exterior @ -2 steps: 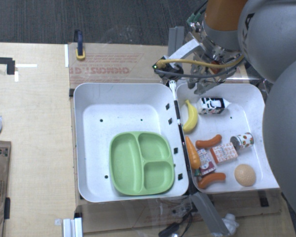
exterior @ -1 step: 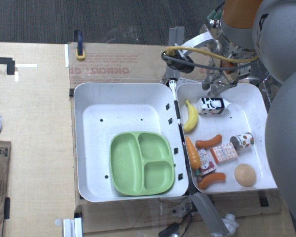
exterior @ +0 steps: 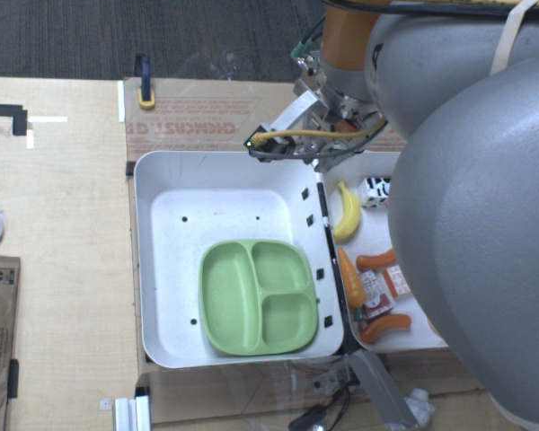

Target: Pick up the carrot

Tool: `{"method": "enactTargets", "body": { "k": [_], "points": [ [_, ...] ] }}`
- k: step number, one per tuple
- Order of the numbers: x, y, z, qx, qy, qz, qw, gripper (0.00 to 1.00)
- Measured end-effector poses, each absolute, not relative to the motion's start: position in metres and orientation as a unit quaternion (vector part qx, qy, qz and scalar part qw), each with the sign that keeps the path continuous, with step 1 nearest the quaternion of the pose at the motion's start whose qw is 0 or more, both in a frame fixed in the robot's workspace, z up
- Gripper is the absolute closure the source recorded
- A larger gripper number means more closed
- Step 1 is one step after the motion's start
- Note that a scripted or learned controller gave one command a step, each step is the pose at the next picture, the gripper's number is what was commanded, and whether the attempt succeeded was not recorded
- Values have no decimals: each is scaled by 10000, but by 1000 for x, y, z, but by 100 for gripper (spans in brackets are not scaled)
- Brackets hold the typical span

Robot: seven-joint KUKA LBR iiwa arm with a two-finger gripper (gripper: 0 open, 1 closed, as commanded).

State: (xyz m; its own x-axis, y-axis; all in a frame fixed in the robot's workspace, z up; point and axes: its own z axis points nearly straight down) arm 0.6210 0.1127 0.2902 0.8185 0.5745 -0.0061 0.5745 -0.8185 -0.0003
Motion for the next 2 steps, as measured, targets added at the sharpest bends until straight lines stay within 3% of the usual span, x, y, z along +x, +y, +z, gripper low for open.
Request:
{"method": "enactTargets", "body": {
  "k": [1,2],
  "points": [
    [635,169,292,9379,3470,-26,9,100],
    [638,91,258,9009,4339,-30,1,100]
  ]
}}
